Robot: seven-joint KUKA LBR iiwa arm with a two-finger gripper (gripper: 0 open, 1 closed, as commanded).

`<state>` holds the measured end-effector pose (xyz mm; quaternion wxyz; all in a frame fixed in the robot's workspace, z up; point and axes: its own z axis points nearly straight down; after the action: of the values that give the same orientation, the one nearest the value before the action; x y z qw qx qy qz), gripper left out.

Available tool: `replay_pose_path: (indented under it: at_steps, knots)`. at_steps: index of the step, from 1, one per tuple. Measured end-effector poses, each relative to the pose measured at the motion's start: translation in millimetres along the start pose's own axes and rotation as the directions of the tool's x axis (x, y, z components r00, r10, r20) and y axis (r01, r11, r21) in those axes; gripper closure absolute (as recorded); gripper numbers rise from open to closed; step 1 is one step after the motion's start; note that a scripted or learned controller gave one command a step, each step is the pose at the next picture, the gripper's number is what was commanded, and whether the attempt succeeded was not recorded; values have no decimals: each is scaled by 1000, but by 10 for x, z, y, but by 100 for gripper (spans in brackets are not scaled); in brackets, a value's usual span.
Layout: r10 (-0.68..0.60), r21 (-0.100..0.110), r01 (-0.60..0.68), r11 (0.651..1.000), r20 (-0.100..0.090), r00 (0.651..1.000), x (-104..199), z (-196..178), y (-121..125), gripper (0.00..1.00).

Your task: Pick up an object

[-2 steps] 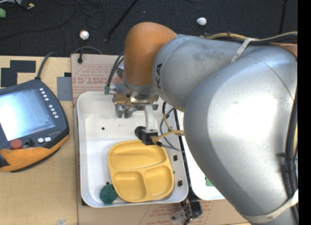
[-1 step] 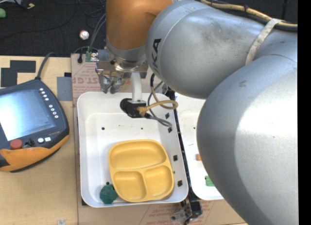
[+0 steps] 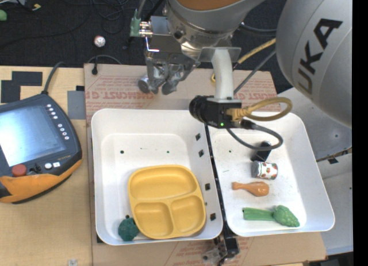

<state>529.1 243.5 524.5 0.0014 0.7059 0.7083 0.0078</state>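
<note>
My gripper (image 3: 159, 84) hangs high over the brown cardboard behind the left bin (image 3: 109, 144), its fingers slightly apart and open with nothing between them. In the left bin lie a yellow divided plate (image 3: 167, 201) and a dark green lump (image 3: 128, 228) at the front left corner. The right bin (image 3: 310, 161) holds a small white and red can (image 3: 265, 170), a black piece (image 3: 261, 151) just behind it, an orange drumstick toy (image 3: 251, 188) and a green broccoli-like toy (image 3: 271, 215). All of these sit well in front of and below the gripper.
A teach pendant (image 3: 34, 138) with a grey screen rests on the bench left of the bins. A black unit with a yellow cable (image 3: 221, 111) sits over the divider at the bins' back. The arm's big grey body (image 3: 322, 35) covers the upper right.
</note>
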Motion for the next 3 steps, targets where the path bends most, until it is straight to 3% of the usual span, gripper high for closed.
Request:
replay_pose_path:
  at_steps: [1,2,3]
  knots:
    - [4,14,-4,1000,9,1000,-9,-145,-87,100]
    - [3,32,-4,999,18,1000,-133,1369,-364,100]
    - [5,26,-6,1000,16,1000,-128,2694,253,100]
